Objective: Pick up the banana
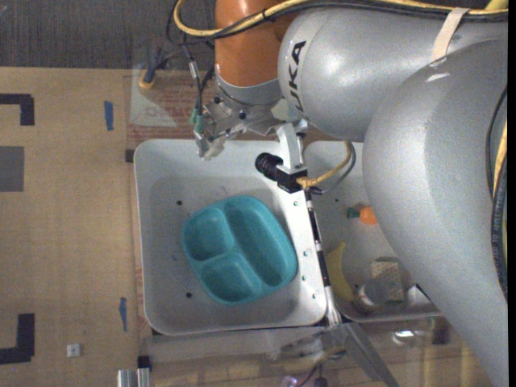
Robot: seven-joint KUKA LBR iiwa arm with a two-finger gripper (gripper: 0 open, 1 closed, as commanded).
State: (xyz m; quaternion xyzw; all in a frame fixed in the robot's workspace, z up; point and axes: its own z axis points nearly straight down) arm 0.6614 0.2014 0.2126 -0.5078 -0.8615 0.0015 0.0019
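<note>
The yellow banana (pixel 337 271) lies in the right bin (pixel 397 311), close to the divider between the two bins, with the grey arm hiding part of it. My gripper (pixel 210 141) hangs over the far left corner of the left bin (pixel 153 240), well away from the banana and across the divider from it. I see nothing held in it.
A teal divided plate (pixel 239 249) sits in the middle of the left bin. Near the banana in the right bin are a small orange item (pixel 367 214), a beige block (pixel 386 278) and a grey round object (pixel 367 296). The big arm (pixel 387 95) covers most of the right bin.
</note>
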